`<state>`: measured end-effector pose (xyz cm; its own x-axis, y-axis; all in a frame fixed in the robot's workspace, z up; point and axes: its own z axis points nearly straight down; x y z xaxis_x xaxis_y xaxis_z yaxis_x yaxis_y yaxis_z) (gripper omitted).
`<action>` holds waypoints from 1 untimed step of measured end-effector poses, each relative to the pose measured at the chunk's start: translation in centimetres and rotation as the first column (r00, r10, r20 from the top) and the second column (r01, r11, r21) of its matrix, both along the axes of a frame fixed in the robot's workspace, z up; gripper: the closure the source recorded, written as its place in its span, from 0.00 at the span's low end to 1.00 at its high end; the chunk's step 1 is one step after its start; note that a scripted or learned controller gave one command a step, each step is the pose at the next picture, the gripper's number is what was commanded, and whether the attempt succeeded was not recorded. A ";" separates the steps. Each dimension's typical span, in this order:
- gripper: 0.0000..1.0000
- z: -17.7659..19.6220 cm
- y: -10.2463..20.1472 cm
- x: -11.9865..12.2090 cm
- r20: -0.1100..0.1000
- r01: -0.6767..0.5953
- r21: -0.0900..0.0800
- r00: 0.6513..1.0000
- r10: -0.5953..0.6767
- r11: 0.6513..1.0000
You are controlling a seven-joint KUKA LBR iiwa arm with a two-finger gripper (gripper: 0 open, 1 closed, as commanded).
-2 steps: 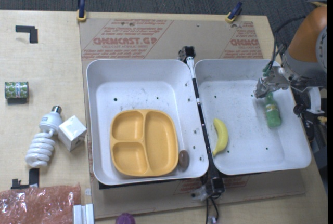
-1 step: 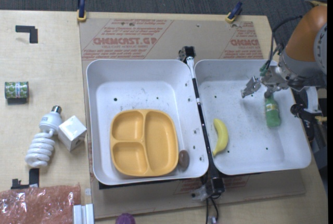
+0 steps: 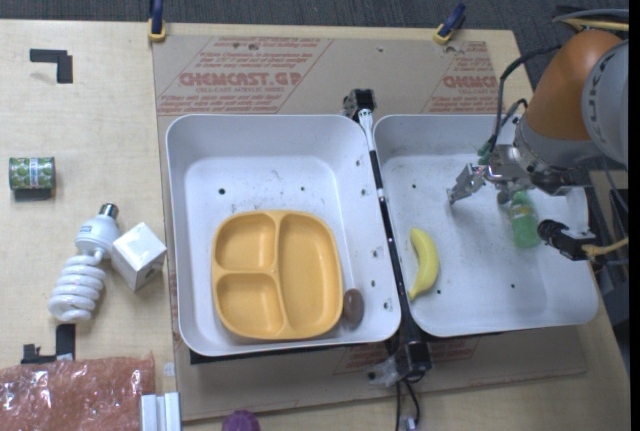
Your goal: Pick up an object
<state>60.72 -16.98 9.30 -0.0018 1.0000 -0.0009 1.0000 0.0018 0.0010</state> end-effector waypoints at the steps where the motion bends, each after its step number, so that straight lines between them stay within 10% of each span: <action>1: 1.00 1.0 -0.1 0.0 0.002 0.002 -0.001 1.000 -0.002 1.000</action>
